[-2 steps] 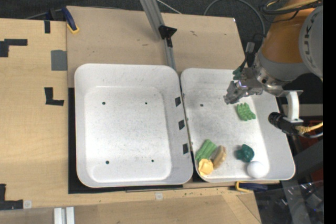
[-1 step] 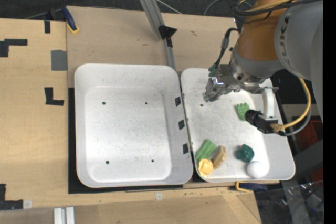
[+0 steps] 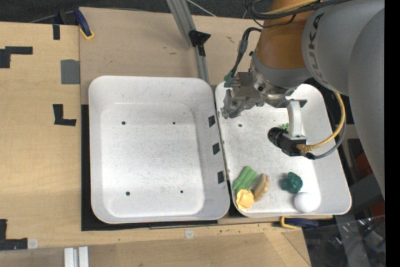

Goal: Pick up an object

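Observation:
My gripper (image 3: 230, 107) hangs over the far left part of the right bin (image 3: 331, 134), close to the wall shared with the left bin. At the near end of the right bin lie a green piece (image 3: 245, 177), a tan piece (image 3: 260, 186) and a yellow piece (image 3: 244, 199), bunched together. A teal lump (image 3: 290, 182) and a white ball (image 3: 305, 201) sit to their right. All of these lie well nearer the front than the gripper. I see nothing under the gripper.
The left bin (image 3: 150, 147) is a wide white tray beside the right one. A black and white fitting with a yellow cable (image 3: 289, 136) hangs from the arm over the right bin's middle. A metal pole (image 3: 181, 9) slants up behind the bins.

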Robot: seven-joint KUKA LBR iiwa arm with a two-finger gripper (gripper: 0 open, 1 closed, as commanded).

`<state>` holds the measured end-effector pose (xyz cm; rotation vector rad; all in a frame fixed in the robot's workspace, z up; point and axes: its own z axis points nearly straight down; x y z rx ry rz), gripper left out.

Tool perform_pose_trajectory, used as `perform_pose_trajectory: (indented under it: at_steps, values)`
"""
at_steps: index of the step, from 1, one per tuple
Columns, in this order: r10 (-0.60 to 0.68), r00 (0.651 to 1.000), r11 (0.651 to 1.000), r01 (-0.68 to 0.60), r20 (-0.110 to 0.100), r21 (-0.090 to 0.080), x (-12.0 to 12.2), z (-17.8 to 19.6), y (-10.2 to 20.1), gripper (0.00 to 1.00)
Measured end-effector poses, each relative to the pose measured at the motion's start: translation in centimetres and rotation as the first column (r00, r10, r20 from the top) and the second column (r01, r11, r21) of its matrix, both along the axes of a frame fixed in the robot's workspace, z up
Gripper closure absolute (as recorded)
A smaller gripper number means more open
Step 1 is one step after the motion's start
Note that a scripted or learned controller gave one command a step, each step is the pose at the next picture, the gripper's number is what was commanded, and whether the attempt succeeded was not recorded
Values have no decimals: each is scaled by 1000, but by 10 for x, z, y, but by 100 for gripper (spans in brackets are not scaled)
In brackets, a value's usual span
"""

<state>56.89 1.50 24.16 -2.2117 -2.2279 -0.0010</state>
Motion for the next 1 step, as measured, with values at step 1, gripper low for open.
perform_pose_trajectory:
  at_steps: [1]
  values:
    - [0, 1000, 1000, 0, -3, -1, -5, -11, 58, 100]
